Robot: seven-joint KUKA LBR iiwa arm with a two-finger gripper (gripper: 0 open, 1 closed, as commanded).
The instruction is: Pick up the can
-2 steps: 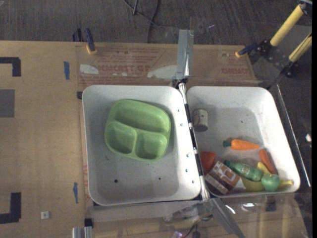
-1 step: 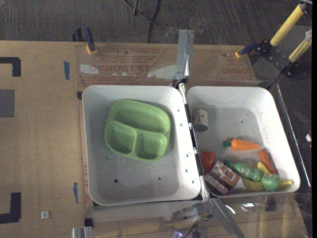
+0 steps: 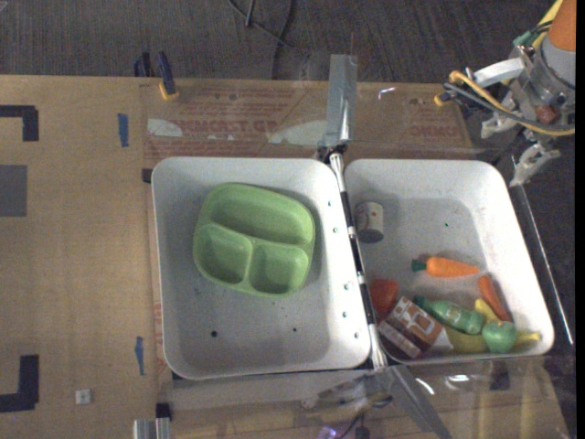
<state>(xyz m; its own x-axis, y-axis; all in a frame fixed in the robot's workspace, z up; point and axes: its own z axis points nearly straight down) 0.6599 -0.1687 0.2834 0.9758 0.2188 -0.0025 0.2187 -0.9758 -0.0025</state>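
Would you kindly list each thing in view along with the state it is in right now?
can: lying on its side in the right bin, by the divider, untouched.
green tray: right way up in the left bin, compartments bare.
carrot: lying flat, alone mid-bin.
green bottle: lying among the toy food at the near edge.
gripper: raised outside the right bin's far corner.

No legible text, number or brand can be made out. Faint reddish printing is seen on the cardboard sheet [image 3: 274,122] behind the bins, and a printed label on the small carton [image 3: 411,326]; both are too blurred to be read.
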